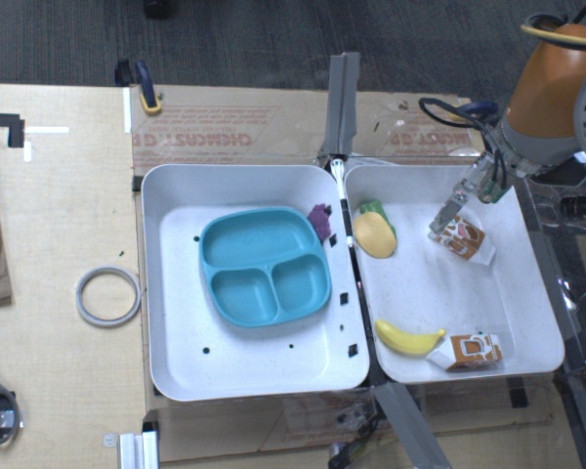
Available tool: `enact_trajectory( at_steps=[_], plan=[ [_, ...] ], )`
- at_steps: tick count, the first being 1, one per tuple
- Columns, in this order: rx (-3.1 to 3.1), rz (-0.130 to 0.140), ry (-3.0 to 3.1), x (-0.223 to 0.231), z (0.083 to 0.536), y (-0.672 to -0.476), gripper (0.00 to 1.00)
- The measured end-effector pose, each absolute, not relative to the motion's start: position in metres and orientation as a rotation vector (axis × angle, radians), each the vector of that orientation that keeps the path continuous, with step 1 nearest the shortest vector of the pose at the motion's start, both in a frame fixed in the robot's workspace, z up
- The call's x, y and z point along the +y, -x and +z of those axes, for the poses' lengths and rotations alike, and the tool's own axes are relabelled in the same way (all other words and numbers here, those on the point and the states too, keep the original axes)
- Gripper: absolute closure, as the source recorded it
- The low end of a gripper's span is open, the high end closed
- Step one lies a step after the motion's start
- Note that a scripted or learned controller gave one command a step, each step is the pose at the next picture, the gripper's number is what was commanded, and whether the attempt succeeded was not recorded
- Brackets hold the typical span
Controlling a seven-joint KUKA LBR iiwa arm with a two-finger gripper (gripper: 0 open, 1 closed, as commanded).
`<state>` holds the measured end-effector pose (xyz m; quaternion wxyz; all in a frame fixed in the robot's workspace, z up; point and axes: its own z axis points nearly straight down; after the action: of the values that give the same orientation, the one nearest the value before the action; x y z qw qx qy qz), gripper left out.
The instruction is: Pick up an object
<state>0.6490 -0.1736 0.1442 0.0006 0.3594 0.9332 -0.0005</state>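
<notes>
In the right bin (527,291), my gripper (447,220) reaches down from the arm at the upper right. Its tip is right at the left end of a small orange-and-white carton (464,240) lying near the bin's back. A yellow and green toy fruit (374,231) rests against the bin's left wall. Near the front lie a yellow banana (407,338) and a second orange-and-white carton (472,351), close beside each other.
The left bin (166,291) holds a blue divided plate (264,267) with a small purple item (319,221) at its back right corner. A grey ring (108,295) lies on the bench to the left. A vertical divider post (342,106) stands between the bins at the back.
</notes>
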Motion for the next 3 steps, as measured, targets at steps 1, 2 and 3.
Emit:
enact_trajectory(
  at_steps=[1,2,3],
  plan=[
    [2.9,0.0,-1.213,-0.189,0.089,-0.637,0.0],
    [3.024,0.001,-0.847,-0.196,0.102,-0.652,0.0],
    [2.988,0.002,-0.972,-0.181,0.096,-0.566,0.0]
  ],
)
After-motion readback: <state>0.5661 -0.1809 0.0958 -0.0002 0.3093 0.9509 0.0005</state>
